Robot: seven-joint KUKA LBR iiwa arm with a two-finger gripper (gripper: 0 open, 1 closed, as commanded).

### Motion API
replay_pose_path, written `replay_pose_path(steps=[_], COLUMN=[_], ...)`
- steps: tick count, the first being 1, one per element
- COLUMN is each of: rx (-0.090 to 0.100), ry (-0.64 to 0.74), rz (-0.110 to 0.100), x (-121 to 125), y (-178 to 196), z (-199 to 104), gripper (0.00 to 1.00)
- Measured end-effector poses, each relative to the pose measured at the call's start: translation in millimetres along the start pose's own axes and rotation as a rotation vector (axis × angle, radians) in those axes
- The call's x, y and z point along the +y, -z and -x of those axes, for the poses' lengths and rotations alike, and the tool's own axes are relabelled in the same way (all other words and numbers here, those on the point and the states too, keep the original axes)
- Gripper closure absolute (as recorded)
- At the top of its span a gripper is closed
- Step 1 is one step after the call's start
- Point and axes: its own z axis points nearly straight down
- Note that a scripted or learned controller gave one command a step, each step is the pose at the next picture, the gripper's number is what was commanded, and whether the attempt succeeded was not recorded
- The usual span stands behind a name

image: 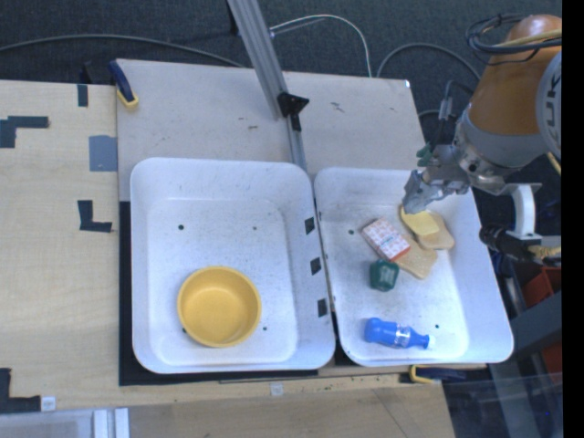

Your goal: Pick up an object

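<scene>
My gripper (pixel 416 203) hangs over the far right part of the right bin (pixel 484 336), its tip just above a yellow block (pixel 422 222). That block lies on tan, bread-like pieces (pixel 429 249). Beside them sits a small white box with a red pattern (pixel 385 239). A dark green object (pixel 383 275) lies just in front of that box. Near the bin's front edge rests a blue bottle (pixel 394 333) on its side. Nothing shows between the fingers.
The left bin (pixel 164 199) holds a yellow bowl (pixel 219 305) at its front. A grey metal post (pixel 265 53) rises from behind the bins' shared wall. Cables trail across the dark floor at the back.
</scene>
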Motion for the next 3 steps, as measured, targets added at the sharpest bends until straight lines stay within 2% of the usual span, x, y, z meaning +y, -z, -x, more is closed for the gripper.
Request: replay_pose_path(steps=[1,3], rx=[0.000,0.000], ry=[0.000,0.001], rz=[-0.001,-0.002], x=[-6,-38], y=[1,-9], z=[-45,-165], gripper=[1.00,1.00])
